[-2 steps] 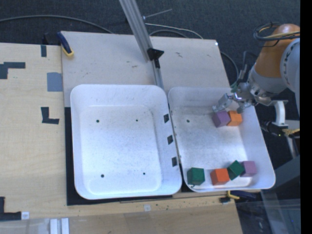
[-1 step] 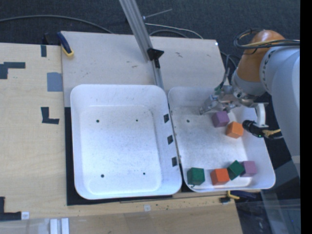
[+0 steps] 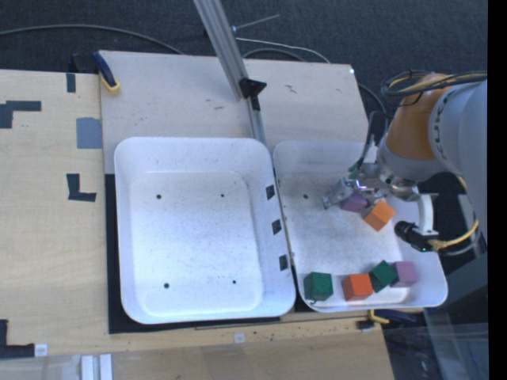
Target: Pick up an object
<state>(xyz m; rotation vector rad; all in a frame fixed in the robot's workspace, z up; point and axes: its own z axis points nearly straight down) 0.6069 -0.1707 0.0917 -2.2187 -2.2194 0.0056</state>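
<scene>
My gripper [image 3: 348,195] is down in the right bin [image 3: 317,172], in its upper right part. A purple block [image 3: 356,205] lies directly under the gripper's tip and touches or nearly touches it. An orange block [image 3: 379,214] sits against the purple one on its right. Along the bin's front edge lie a green block [image 3: 318,285], a second orange block [image 3: 357,286], a dark green block [image 3: 384,275] and a pale purple block [image 3: 405,271]. The grey arm with its orange band [image 3: 412,129] reaches in from the right.
The left bin [image 3: 135,212] stands beside the right one, its raised rim between them. A slanted metal pole [image 3: 226,42] crosses the bench behind the bins. Cables [image 3: 444,244] hang by the arm at the right bin's edge.
</scene>
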